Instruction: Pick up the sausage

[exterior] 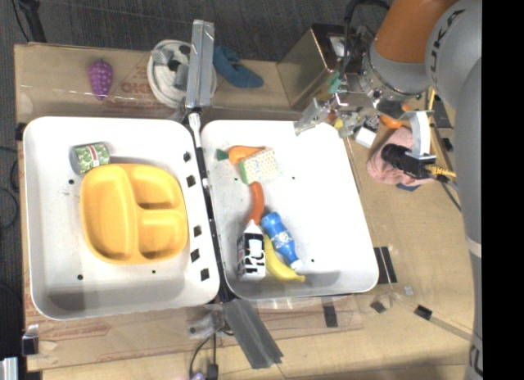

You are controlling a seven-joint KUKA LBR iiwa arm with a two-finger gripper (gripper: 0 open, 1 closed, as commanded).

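Note:
The sausage point(256, 201) is a slim orange-red stick lying lengthwise in the middle of the right bin point(327, 206). Its top end sits just below a tan square sponge point(258, 164); its bottom end meets a black-and-white bottle point(252, 254). My gripper point(323, 118) hangs over the right bin's far rim, well up and right of the sausage. The fingers point(306, 119) stand open with nothing between them.
A carrot point(240, 154), a blue bottle point(280, 239) and a banana point(282, 269) crowd around the sausage. The left bin point(49, 206) holds a yellow divided plate point(133, 212) and a green can point(90, 156). A pink cloth point(393, 167) lies right of the bins.

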